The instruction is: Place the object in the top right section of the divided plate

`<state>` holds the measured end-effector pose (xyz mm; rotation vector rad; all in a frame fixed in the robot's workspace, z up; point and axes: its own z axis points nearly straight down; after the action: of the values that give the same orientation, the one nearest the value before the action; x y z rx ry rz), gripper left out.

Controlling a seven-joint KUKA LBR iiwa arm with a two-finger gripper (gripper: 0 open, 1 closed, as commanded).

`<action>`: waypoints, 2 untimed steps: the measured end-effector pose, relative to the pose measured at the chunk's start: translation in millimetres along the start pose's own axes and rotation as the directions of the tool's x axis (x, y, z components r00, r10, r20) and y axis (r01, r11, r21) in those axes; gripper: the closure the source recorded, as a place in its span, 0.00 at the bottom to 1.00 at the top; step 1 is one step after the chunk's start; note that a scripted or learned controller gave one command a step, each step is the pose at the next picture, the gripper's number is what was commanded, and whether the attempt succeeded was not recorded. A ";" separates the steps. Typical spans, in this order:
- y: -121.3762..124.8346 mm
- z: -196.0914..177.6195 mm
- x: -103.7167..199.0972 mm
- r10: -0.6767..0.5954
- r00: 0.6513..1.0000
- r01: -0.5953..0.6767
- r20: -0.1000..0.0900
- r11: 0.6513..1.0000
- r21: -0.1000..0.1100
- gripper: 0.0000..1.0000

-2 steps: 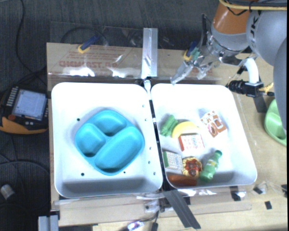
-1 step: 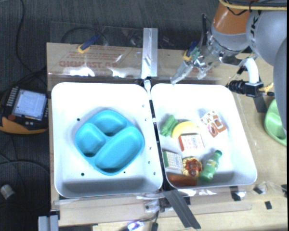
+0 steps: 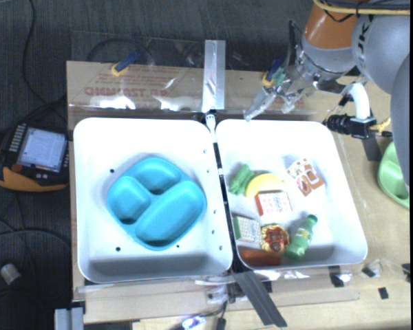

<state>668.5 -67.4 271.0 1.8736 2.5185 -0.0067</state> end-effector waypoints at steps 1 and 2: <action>0.3 -9.1 -0.3 0.000 1.000 0.000 0.003 1.000 0.001 1.00; 0.3 -9.0 -0.3 0.000 1.000 0.000 0.003 1.000 0.001 0.00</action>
<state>668.8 -67.6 280.0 1.8723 2.5174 -0.0115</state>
